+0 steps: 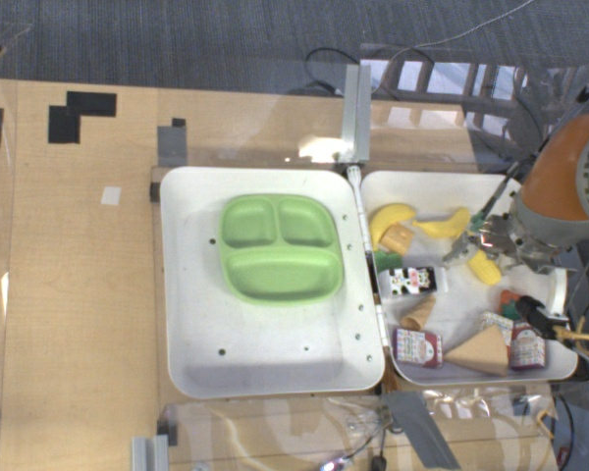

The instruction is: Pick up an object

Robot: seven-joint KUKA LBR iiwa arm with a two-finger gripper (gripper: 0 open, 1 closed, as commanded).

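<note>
Green three-compartment plastic tray is centred in left white bin. Yellow banana is seen near right white bin's far edge. Gripper is positioned just right of it; jaw state cannot be told.

The left bin is plain white and bears a lime-green divided plate; the right bin is white too, scattered with a yellow banana, a small yellow block, a tan wedge and two red-and-white packets; a card shows black-and-white print; the arm is grey with an orange band.
</note>
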